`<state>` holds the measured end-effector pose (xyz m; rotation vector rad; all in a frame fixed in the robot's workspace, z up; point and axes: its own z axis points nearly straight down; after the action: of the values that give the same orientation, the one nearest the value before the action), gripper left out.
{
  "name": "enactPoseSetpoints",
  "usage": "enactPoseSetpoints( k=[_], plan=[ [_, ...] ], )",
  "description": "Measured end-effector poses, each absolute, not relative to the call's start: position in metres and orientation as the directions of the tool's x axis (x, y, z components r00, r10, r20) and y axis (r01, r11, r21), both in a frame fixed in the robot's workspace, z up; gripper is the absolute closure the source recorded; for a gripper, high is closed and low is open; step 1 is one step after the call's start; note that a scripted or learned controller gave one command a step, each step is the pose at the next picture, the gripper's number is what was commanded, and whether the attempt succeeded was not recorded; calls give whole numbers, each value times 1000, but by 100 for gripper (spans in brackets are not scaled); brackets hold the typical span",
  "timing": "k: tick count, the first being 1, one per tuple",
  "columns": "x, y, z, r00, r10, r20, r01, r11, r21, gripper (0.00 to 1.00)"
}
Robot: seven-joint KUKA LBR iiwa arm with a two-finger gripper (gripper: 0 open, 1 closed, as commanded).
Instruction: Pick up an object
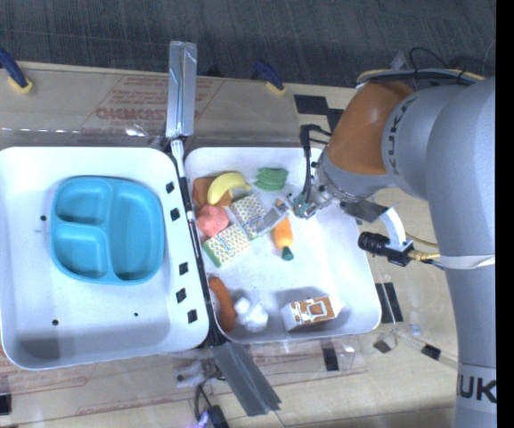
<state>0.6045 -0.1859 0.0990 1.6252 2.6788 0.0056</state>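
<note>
Frankly, whether the jaws stood parted or closed could not be told — the gripper [303,207] hung low in the right bin [350,266], just right of a silvery packet [265,219] and just above the orange carrot [282,236]. That carrot, probably light, stiff plastic, looked best taken across its middle. Left of it crowded a banana [227,185], a pink ball [211,220] and a patterned box [229,242]; a small carton [310,312] lay nearer. The left bin [12,257] held a blue tray [109,228] — room was tight.

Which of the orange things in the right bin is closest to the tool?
The carrot, lying just below-left of the tool. The other orange item sits far off by the bin's lower left wall.
</note>
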Motion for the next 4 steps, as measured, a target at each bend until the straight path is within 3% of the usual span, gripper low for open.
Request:
enactPoseSetpoints(
  k=[1,2,3,4],
  plan=[
    [606,-185,110,-465,885,-5,885,465,9,100],
    [620,-138,227,-620,785,-4,785,620,2,100],
    [583,-130,177,-294,956,2,956,294,-5,100],
    [538,-147,237,-414,910,-1,910,414,0,100]
  ],
)
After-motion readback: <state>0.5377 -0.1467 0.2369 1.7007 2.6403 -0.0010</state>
